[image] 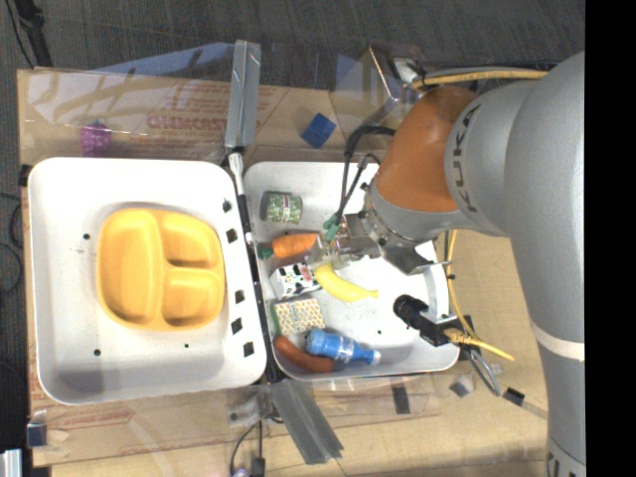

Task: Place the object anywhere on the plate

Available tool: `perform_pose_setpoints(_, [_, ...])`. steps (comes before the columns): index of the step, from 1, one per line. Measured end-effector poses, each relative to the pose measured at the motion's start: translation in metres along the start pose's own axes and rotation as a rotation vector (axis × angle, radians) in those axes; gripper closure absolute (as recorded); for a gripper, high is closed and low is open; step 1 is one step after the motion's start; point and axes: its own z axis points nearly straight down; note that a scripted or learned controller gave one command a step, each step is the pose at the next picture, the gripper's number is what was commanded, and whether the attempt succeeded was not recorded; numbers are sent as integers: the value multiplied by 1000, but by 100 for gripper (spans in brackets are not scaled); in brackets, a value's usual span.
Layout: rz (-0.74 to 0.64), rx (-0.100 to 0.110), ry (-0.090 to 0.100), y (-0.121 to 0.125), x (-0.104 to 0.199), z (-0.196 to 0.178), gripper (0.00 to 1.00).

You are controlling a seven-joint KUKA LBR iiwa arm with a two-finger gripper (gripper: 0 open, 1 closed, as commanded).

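1. You are looking at the yellow divided plate [159, 266] sitting in the left bin [60, 366], left of centre in the frame. Its compartments are holding nothing, so the whole surface is offering a landing spot.
2. The gripper [336, 246] is hanging low inside the right bin [422, 361], at centre frame. It is just right of the carrot [295, 245] and just above the banana [345, 286].
3. The wrist is blocking your view from above, so you cannot tell whether the gripper is wide or narrow. Nothing is visibly sitting in its grasp.
4. Judging by that position, the object is probably the carrot or the banana. Both are lying on the right bin's floor, well apart from the plate.
5. Clutter is crowding that bin's left side: a green can [282, 207] above the carrot, a checkered block [299, 314] below it, then a blue bottle [338, 347] touching a red sausage [296, 356]. A descent here is risking a nudge to neighbours.
6. The wall between the bins is standing in the way, so you are needing a clean lift before any leftward carry.
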Motion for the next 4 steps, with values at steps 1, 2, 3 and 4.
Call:
perform_pose_setpoints(1, [-126,-2,-1,49,50,-6,100])
perform_pose_setpoints(2, [-135,0,-1,51,122,-36,100])
perform_pose_setpoints(3, [-13,3,-2,49,187,28,100])
perform_pose_setpoints(4, [-304,4,-2,52,201,29,100])
